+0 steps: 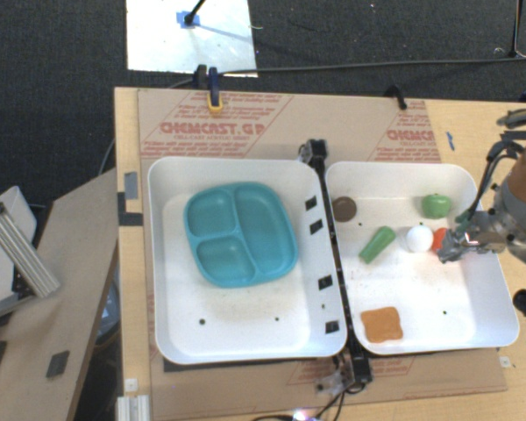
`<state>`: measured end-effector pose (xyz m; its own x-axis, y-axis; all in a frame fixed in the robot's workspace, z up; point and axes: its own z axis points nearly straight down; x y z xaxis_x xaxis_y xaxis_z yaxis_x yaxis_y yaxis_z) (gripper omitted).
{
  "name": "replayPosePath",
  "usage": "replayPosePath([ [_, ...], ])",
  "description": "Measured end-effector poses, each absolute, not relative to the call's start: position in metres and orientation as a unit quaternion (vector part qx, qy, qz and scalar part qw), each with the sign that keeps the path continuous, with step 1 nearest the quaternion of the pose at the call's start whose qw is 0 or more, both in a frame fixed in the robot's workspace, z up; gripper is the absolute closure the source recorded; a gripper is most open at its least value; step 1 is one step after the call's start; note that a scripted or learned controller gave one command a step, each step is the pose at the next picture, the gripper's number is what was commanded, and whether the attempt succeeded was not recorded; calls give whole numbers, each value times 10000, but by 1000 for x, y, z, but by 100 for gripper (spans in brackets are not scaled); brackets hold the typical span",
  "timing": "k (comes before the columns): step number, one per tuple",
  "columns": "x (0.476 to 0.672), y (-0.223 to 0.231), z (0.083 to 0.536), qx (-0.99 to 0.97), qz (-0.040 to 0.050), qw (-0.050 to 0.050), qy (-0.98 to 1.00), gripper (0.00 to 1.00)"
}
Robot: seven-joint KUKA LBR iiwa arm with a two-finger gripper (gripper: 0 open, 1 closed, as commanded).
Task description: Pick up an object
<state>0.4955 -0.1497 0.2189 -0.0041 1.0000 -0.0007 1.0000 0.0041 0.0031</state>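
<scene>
The object most in play looks to be a small orange-red piece (pixel 439 238), lying in the right bin (pixel 491 310) just beside a white ball (pixel 418 239) and right at the tip of the gripper (pixel 450 248).

In the camera view the gripper sits low at the bin's right side, but I cannot tell how it is set at the tip, nor whether anything is caught there.

A green cylinder (pixel 377 244) lies left of the ball, a round green object (pixel 436 205) near the back wall, a brown disc (pixel 344 208) by the divider and an orange sponge (pixel 382 324) at the front.

The left bin (pixel 171 318) carries a teal divided plate (pixel 241 233).

The risk I judge: the ball touches the target, so a close could nudge it, rolling both away, or pinch only an edge and slip.
</scene>
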Motion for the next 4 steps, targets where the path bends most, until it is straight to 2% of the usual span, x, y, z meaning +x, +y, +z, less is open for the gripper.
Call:
replayPosePath([
  [1, 501, -101, 224, 7046, 11, 11, 7096, 100],
  [2, 518, -52, 214, 7048, 7, 9, 7094, 100],
  [4, 536, 40, 218, 7042, 13, 5, 7100, 100],
])
